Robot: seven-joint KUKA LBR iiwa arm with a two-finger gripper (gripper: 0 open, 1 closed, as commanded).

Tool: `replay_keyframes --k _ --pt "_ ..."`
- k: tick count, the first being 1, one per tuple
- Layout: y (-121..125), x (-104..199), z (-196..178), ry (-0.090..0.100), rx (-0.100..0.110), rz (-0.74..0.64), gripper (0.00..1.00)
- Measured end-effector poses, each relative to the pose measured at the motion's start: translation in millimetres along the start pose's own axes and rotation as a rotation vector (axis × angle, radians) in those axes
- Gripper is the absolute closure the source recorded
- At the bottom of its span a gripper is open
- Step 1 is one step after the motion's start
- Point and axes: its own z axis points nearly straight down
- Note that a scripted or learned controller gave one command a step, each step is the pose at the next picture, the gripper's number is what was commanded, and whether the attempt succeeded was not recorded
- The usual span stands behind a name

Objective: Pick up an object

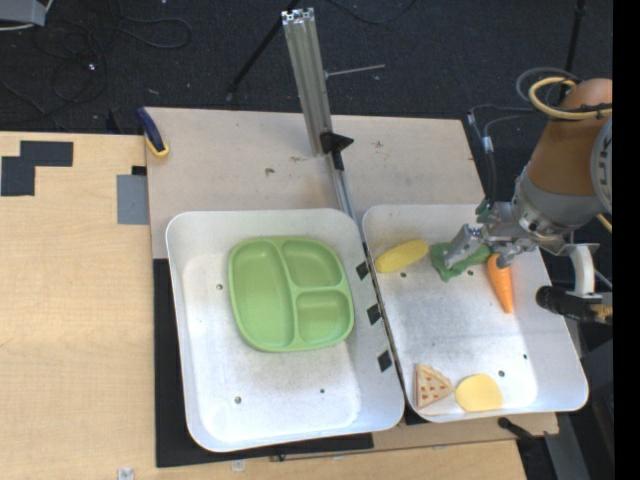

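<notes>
Two white bins sit side by side. The left bin (200,388) holds a green divided plate (291,294). The right bin (560,388) holds a yellow lemon-shaped piece (400,257), an orange carrot (501,284), a pizza slice (431,385) and a yellow round piece (479,393). The gripper (462,252) is closed on a green object (449,265) near the bin's far edge.

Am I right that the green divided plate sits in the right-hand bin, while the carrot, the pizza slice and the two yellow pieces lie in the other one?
Not quite. The camera view shows the green divided plate in the left bin. The carrot, the pizza slice and the two yellow pieces lie in the right bin.
</notes>
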Motion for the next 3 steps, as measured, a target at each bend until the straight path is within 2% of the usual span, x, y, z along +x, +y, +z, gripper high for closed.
replay_keyframes --k 1,2,3 --pt "-11 -1 59 0.001 0.003 0.001 0.00" --pt "-9 -1 88 0.001 -0.006 0.001 0.00" --pt "-7 0 75 0.003 -0.011 0.001 1.00"
